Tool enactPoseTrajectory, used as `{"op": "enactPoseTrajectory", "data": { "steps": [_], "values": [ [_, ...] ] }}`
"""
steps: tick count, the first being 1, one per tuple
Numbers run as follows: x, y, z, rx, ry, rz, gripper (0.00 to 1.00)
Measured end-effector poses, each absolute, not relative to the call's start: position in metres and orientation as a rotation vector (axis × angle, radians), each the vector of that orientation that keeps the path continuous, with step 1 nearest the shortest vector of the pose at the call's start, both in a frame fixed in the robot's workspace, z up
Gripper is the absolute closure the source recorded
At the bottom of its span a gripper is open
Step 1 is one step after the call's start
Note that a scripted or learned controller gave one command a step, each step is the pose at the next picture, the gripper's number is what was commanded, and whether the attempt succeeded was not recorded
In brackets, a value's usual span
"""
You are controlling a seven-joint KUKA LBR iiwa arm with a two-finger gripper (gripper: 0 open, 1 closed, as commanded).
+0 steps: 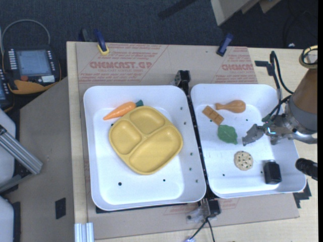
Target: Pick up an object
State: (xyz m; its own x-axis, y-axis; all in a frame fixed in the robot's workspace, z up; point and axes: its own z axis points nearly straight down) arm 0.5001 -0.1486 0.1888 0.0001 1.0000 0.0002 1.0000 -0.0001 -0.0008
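Note:
My gripper [251,135] hangs over the right bin [252,92], reaching in from the right. It sits just right of a green leafy toy [227,134] and just above a round speckled cookie [244,160]. I see nothing held in it. Farther back in the same bin lie a tan drumstick [232,106] and a small brown waffle piece [213,115].
The left bin [101,150] holds a yellow divided plate [145,140] with an orange carrot [119,110] at its far-left edge. A black clamp [182,78] sits where the two bins meet at the back. Cardboard lies under both bins.

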Motion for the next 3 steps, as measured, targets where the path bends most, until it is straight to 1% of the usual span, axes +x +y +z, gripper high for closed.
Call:
{"op": "enactPoseTrajectory", "data": {
  "steps": [1, 2, 3],
  "values": [
    [0.504, -0.157, 0.136, -2.218, -2.216, 0.005, 0.0],
    [0.503, -0.156, 0.083, -2.22, -2.216, 0.002, 0.0],
    [0.504, -0.157, 0.095, -2.223, -2.221, 0.0, 1.0]
  ]
}}
